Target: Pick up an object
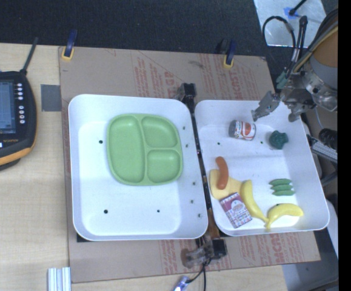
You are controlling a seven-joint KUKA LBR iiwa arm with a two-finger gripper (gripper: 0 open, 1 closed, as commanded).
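Brown cardboard is covering the bench, and two white bins are sitting on it side by side. I am using the right bin [318, 180] as my landmark. Beside it, the left bin [84, 180] is holding a green divided plate [145, 148].

The gripper [281, 105] is hanging over the far right corner of the right bin. Its two fingers are spread apart and nothing is sitting between them.

Things to pick are lying inside the right bin. A small can [242, 130] is lying on its side near the far wall, just below the gripper. A dark green lumpy toy [277, 139] is sitting just beside the can, toward the right wall. In the middle, near the left wall, a toy sausage [222, 171] is resting. Green pea pods [281, 187] are lying near the right wall. At the near end, a yellow banana [252, 201], a red packet [235, 211] and a second banana [284, 212] are crowding together.

I think some things could go wrong. The can is round, so it could be rolling away when a finger is pushing it. The can and green toy are lying close, so one finger could be bumping the wrong one. The fingers could also be hitting the far wall of the bin, because the gripper is hanging so near that corner. The crowded pile at the near end could be hard to grab from.
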